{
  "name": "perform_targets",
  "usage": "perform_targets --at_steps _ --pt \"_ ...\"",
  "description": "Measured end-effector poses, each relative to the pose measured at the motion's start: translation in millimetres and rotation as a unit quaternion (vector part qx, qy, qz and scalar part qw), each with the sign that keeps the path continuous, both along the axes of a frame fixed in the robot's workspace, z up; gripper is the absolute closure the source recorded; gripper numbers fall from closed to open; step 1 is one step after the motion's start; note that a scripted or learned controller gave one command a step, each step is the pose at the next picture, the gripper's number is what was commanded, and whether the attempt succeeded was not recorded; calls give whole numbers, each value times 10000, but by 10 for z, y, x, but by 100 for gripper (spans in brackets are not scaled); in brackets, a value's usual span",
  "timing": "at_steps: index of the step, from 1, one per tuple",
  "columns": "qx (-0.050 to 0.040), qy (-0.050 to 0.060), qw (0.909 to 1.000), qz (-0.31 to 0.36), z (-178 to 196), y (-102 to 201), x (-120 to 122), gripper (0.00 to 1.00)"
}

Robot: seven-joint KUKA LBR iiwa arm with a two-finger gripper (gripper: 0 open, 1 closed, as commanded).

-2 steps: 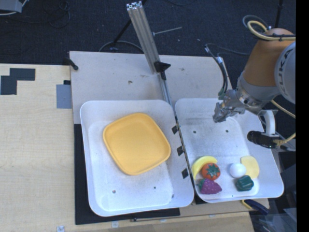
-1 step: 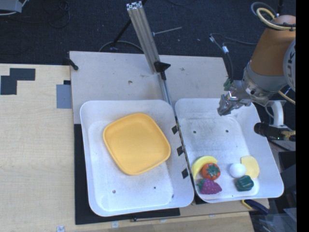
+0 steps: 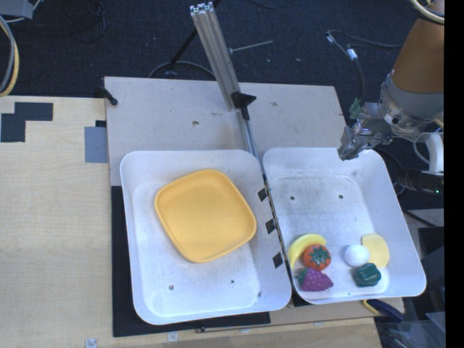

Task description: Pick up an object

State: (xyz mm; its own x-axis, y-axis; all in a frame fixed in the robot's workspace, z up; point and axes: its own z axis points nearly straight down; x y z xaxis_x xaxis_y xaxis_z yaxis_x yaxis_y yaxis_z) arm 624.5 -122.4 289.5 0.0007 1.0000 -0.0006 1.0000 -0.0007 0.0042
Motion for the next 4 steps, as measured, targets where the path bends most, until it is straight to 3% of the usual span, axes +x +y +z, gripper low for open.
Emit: perform_targets --at_steps 2,4 --pt "8 29 10000 22 -359 1039 0 100" --pt "3 28 10000 11 -483 1974 59 100"
